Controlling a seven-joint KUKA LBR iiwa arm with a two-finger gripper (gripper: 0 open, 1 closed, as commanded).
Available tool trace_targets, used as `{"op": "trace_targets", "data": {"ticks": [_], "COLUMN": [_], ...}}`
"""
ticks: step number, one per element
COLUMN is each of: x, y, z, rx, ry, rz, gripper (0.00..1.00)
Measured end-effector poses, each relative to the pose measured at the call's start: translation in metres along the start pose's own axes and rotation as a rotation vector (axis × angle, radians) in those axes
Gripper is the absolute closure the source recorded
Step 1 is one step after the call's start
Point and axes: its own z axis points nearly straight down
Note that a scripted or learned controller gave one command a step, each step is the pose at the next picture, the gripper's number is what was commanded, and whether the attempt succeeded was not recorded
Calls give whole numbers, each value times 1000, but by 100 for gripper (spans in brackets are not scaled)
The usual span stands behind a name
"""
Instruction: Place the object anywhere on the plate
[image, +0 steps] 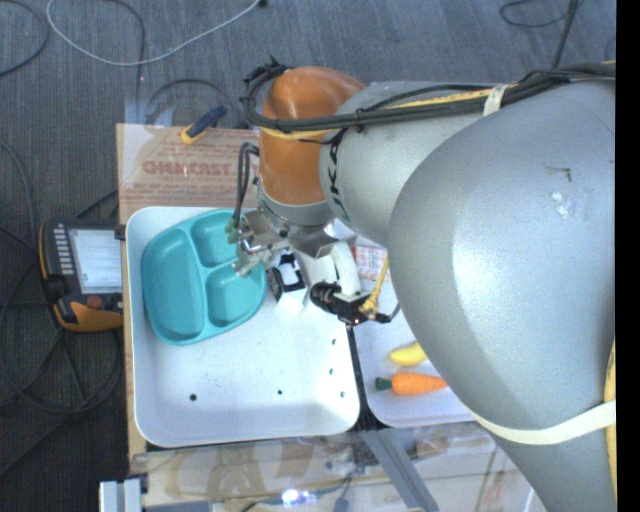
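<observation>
Bench, white bin (240, 400) | teal plate (190, 285) | cardboard lettering unreadable | gripper (290, 272) fingers: cannot tell

A handheld pendant (82, 272) lies left of the bench (cables (120, 40) trail across the carpet).

light: even, bright | shadows: soft | focus: slightly soft
</observation>
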Motion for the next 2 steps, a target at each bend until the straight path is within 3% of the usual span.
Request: {"op": "trace_targets", "data": {"ticks": [2], "x": [-5], "y": [-13], "z": [16], "rx": [4], "ry": [1], "rz": [-18], "gripper": [100]}}
